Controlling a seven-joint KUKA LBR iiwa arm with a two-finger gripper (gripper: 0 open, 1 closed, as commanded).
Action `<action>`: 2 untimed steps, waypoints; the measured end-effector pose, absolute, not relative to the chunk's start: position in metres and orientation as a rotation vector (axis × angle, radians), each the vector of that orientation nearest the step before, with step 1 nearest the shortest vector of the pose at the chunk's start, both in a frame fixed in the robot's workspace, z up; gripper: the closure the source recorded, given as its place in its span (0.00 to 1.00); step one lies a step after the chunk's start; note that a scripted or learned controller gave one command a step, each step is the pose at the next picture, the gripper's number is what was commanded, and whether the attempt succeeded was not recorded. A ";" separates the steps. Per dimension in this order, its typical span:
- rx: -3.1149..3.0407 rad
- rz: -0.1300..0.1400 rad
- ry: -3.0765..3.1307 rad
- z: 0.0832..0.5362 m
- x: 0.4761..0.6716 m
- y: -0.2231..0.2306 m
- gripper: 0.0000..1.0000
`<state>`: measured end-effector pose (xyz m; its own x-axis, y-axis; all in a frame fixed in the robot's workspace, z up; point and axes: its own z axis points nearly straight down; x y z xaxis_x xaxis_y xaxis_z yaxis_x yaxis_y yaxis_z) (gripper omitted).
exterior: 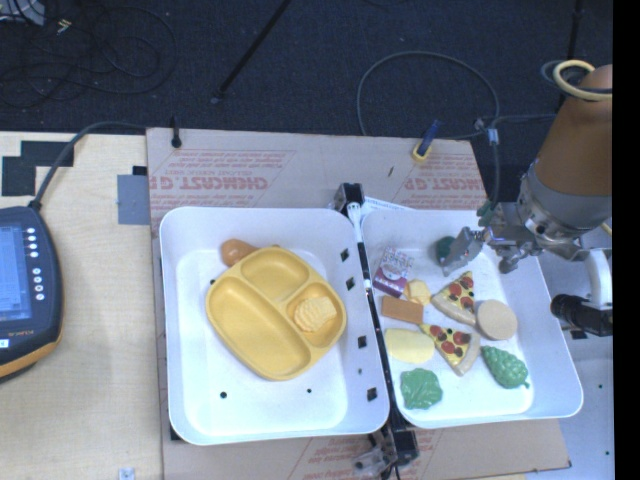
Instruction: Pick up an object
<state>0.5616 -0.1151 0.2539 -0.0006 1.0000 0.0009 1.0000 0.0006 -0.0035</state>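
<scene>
The right bin [560,388] holds several toy foods: two pizza slices [458,298] [452,345], a round beige bun [497,319], a green leafy piece [507,367], a green lettuce lump [421,388], a pale yellow lump [409,345], an orange-brown bar [402,310] and a clear wrapped packet [395,268]. My gripper [466,248] hangs low over the bin's far side, reaching in from the right. A small dark green object [444,251] sits right at its tip; whether it is gripped is unclear.
The left bin [190,388] carries a yellow divided plate [262,318] with a crinkled yellow piece [315,313] in one compartment and an orange item [238,251] behind it. A teach pendant [20,288] lies far left. Cables run behind the bins.
</scene>
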 end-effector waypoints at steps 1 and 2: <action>-2.209 0.015 -2.212 0.103 0.546 -0.099 0.00; -2.224 -0.003 -2.226 0.090 0.610 -0.159 0.00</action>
